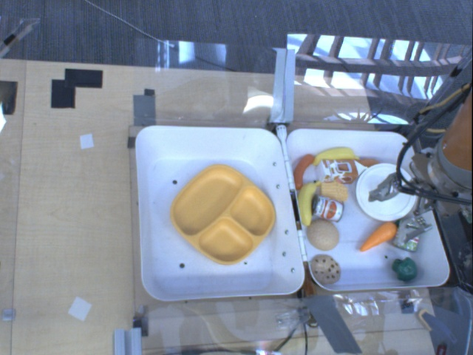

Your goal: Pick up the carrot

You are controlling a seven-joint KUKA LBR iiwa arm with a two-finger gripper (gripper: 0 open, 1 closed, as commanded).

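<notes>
Camera view from above: a pale wooden bench (66, 220) bears two shallow white bins side by side, with dark blue carpet (185, 6) beyond. A yellow three-compartment plastic plate (223, 213) lies in the left bin (159, 272). A short tapered orange toy carrot (378, 236) lies tilted on the right bin (436, 272) floor, just below a round white dish (383, 192) and right of a tan ball (323, 234). The grey arm's metal gripper (411, 228) hangs just beside the carrot; whether it is clenched or released cannot be told

Arm (454, 150) cut off at right edge
</notes>
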